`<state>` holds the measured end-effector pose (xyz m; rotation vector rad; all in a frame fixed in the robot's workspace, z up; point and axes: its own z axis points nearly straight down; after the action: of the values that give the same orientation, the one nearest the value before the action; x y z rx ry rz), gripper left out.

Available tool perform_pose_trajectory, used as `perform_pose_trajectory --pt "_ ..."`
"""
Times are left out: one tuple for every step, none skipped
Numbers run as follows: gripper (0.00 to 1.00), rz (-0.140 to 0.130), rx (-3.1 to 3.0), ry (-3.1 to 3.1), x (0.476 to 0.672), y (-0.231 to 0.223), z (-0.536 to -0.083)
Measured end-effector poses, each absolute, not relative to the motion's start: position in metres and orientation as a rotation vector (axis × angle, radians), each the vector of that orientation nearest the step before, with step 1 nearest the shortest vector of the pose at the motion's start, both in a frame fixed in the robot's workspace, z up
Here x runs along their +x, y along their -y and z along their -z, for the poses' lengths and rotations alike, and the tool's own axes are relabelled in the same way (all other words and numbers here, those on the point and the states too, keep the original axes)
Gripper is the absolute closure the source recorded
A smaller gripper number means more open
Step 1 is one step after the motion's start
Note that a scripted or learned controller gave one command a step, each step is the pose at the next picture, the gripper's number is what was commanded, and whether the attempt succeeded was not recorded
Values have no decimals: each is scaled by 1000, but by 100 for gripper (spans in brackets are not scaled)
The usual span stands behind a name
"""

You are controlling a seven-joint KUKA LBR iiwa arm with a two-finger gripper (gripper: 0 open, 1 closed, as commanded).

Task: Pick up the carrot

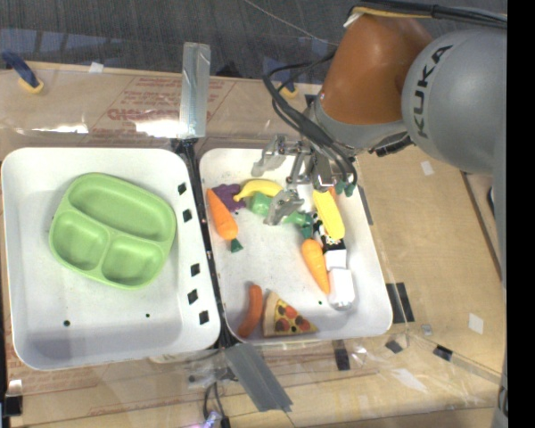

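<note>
Two bins sit side by side. The left bin (pixel 18 239) holds a divided plate (pixel 113 229). In the right bin (pixel 374 301), one carrot (pixel 221 213) lies at the left wall, another carrot (pixel 316 266) right of centre, a banana (pixel 259 188) far, and a pizza slice (pixel 283 316) near.

Readable in white capitals: "KUKA", on the grey arm casing (pixel 455 78) at about two o'clock, letters running up the curved shell, tilted steeply. Faint red print on the taped-down cardboard sheet (pixel 152 101) at about eleven o'clock, behind the left bin, under clear film; several lines there, too blurred and glared to make out any word. No legible marks on the bins, the green divided plate or the toy foods.
</note>
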<state>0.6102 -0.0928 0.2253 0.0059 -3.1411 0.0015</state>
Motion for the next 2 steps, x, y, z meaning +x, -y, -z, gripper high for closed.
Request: perform_pose_trajectory --pt "0 2 -99 3130 567 143 -95" --pt "0 2 250 3131 531 162 -92"
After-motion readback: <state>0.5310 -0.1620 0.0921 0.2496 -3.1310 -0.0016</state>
